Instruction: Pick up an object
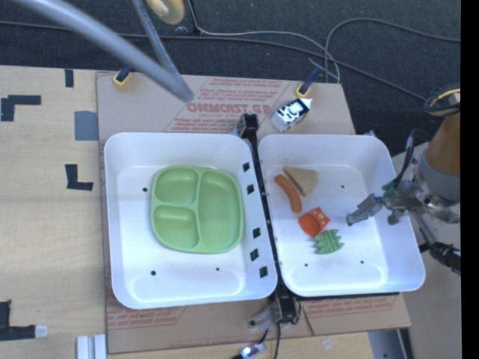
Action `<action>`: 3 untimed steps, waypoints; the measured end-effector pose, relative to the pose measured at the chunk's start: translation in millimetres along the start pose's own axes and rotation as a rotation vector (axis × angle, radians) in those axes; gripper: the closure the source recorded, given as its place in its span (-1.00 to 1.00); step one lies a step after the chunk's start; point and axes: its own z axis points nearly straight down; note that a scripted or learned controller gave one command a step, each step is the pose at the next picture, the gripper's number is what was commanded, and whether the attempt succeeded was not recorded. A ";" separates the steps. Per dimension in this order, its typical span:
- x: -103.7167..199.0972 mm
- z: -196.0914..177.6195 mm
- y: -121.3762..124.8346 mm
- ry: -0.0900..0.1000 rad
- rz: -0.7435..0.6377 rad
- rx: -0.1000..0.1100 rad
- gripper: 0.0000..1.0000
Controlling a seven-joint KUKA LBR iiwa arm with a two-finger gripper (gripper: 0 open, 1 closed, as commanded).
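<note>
Poised over the right shallow white bin (pixel 374 152), near its right wall: two-finger gripper (pixel 361 214), fingers spread, nothing between them. Clustered mid-bin, well apart from it: small orange-red block (pixel 313 221), leafy green plastic piece (pixel 328 241), orange sausage (pixel 289 192), tan wedge (pixel 301 177). Best approached by centring over one piece, descending straight, closing only at floor level.
</note>
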 end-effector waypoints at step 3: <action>2.7 -15.6 0.1 -0.004 0.000 -0.011 1.00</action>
